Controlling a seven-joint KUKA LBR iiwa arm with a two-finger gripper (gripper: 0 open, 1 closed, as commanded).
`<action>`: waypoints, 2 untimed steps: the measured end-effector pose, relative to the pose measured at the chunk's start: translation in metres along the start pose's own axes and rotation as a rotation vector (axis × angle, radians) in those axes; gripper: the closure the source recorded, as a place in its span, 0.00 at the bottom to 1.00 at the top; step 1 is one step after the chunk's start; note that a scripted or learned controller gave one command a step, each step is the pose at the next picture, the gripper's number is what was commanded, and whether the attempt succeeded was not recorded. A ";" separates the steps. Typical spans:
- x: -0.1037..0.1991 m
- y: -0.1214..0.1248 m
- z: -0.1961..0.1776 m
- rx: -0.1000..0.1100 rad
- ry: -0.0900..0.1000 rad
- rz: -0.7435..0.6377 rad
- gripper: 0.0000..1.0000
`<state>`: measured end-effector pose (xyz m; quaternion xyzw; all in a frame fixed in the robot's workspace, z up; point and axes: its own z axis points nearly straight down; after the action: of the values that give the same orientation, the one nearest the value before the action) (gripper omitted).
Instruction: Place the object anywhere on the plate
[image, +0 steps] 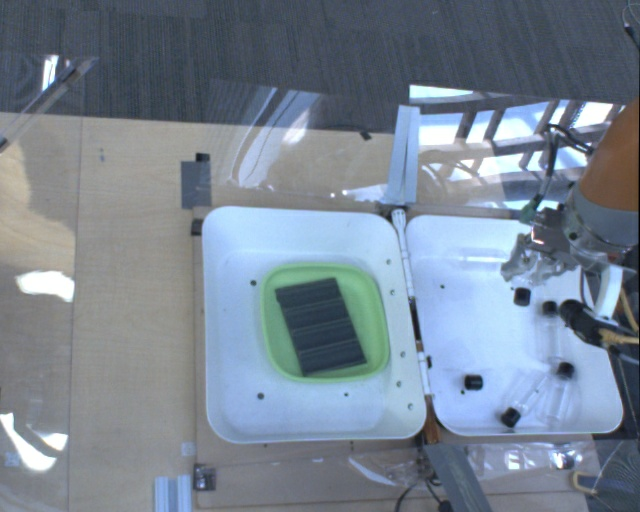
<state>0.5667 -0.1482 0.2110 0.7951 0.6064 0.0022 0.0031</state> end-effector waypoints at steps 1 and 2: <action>0.076 -0.075 0.026 0.005 0.002 -0.149 1.00; 0.142 -0.038 0.026 0.002 0.003 -0.257 1.00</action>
<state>0.5676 -0.0010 0.1851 0.7108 0.7034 0.0022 0.0016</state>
